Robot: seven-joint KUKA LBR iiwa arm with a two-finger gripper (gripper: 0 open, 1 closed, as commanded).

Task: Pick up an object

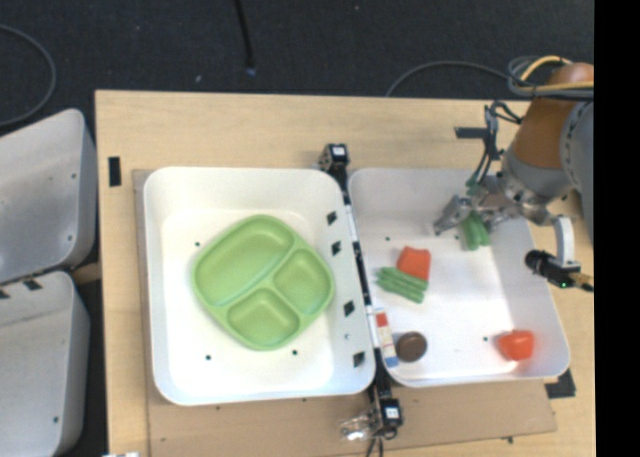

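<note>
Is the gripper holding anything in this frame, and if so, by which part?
It cannot be told. The gripper is low over a small green object near the back right of the right bin, touching or overlapping it, but no grip between the fingers is visible.

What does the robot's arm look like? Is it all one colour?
No. The arm is mostly grey and rounded, with an orange band above the wrist. Thin dark cables run beside it. At its end sits a small dark metal gripper with thin fingers.
</note>
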